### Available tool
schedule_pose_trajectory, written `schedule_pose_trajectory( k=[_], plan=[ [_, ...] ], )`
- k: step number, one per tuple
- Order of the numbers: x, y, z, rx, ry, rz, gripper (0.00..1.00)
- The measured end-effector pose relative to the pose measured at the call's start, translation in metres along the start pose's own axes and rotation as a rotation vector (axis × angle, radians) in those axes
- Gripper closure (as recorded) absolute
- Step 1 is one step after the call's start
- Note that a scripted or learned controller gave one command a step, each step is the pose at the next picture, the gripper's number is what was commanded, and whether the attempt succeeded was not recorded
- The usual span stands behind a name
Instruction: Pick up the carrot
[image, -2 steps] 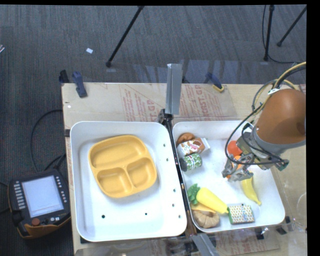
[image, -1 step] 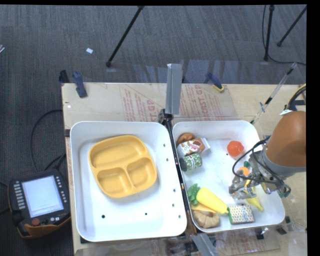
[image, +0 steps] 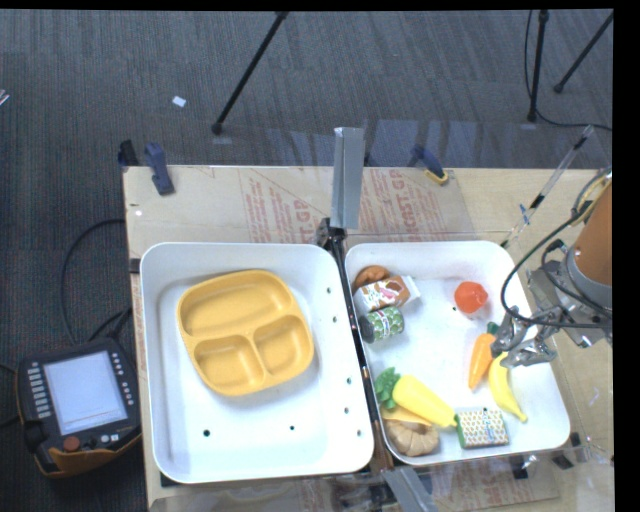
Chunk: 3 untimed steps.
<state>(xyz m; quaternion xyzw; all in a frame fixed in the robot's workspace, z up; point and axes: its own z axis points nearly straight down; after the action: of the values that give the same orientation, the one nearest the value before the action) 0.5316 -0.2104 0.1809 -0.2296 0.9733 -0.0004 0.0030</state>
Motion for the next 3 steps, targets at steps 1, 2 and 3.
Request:
schedule_pose_trajectory(
  k=[1,2,3],
  plan=[
    [-0.014,0.01,0.094,-0.004,0.006,0.283,1.0],
    [0.04,0.025,0.092,-0.001,0.001,0.369,1.0],
    [0.024,0.02,0.081,0.019,-0.044,0.364,0.0]
  ],
)
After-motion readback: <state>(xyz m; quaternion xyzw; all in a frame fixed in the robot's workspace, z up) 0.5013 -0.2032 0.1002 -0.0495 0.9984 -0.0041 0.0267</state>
